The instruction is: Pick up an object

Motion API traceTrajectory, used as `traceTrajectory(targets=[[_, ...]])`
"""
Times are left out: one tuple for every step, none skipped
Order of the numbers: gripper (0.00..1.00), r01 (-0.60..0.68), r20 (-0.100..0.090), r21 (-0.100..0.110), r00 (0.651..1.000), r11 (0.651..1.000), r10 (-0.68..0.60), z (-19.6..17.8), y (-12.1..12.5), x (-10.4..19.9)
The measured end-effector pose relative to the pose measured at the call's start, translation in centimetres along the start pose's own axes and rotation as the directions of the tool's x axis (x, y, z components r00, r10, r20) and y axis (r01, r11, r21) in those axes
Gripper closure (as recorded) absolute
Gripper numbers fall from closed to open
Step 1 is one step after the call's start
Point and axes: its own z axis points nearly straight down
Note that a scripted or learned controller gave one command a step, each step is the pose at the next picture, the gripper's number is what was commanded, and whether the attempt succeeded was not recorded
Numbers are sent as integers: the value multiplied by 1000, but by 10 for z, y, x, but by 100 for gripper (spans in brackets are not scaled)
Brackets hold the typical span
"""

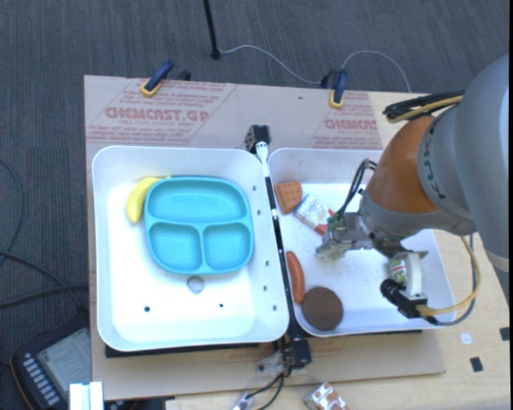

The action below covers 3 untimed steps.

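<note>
Your bench (197,114) is a sheet of printed cardboard on dark grey carpet, held by two clamps along the far edge, and it bears two shallow white bins side by side. The right bin (385,319) holds the loose things you could pick: one hot dog (296,277) lying against the near-left wall, one round brown disc (322,307) just beside it toward the near rim, one ridged orange cracker-like piece (287,196) at the far-left corner, and one small wrapped packet (313,213) just right of that piece. The gripper (335,244) hangs over the middle of this bin, near the packet's near end and apart from the hot dog and the disc; its tips are small and dark against the white floor, so you cannot tell how wide it stands, and nothing can be seen held in it. Behind it the grey arm with its orange band (402,178) covers the right side of the bin, and a small white-and-green cylinder (403,271) shows below the wrist; whether that is part of the arm or a loose item is unclear. The left bin (120,314) carries one blue three-compartment plate (199,225) and one banana (138,196) touching the plate's far-left rim.
</note>
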Motion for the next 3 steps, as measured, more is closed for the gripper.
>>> traceTrajectory(targets=[[0, 0, 0, 0, 1000, 1000, 0, 0, 0, 0], [0, 0, -1, -5, 1000, 1000, 0, 10, -31, -8], [0, -3, 4, -10, 1000, 1000, 3, 9, -46, 1]])
